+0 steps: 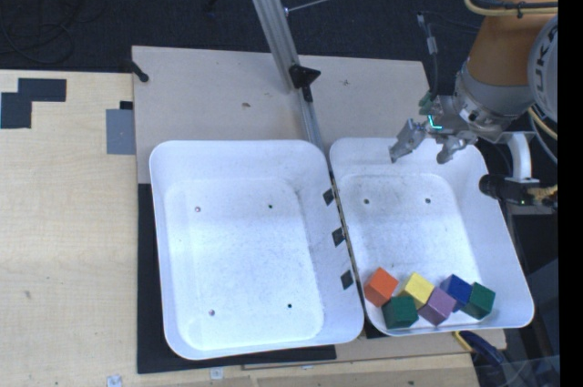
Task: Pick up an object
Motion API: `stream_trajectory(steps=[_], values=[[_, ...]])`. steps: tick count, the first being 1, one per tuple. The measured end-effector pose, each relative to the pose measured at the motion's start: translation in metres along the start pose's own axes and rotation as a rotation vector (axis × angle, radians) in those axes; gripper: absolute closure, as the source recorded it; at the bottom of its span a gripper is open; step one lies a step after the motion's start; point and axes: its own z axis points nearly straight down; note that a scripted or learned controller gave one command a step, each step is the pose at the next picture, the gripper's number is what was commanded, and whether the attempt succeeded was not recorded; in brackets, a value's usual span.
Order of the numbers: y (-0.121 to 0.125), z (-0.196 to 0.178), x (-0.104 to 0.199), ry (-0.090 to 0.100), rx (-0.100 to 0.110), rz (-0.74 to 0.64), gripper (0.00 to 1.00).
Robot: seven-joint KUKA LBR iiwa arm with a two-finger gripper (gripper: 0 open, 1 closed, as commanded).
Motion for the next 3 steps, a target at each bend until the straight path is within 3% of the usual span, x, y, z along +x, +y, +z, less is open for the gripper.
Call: stream_trajectory(steps=[2,3], values=[[0.0,0.0,0.0,0.0,0.0,0.0,0.0],[-0.022,-0.001,0.032,0.001,0.001,0.001,0.0]])
